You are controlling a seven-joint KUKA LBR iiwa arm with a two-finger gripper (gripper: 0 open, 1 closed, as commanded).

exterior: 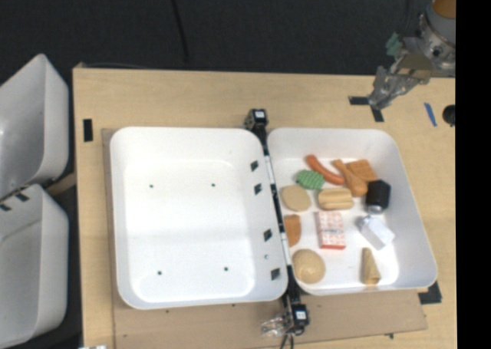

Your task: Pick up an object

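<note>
Your gripper [386, 94] hangs upper right; I cannot tell its state. Take the tan, rounded bun-like block [335, 199], probably light and firm, across its short sides.

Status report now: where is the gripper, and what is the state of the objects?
Gripper above the bench, beyond right bin, holding nothing. Objects lie in right bin: black cylinder, green piece. Nothing blocking.
</note>
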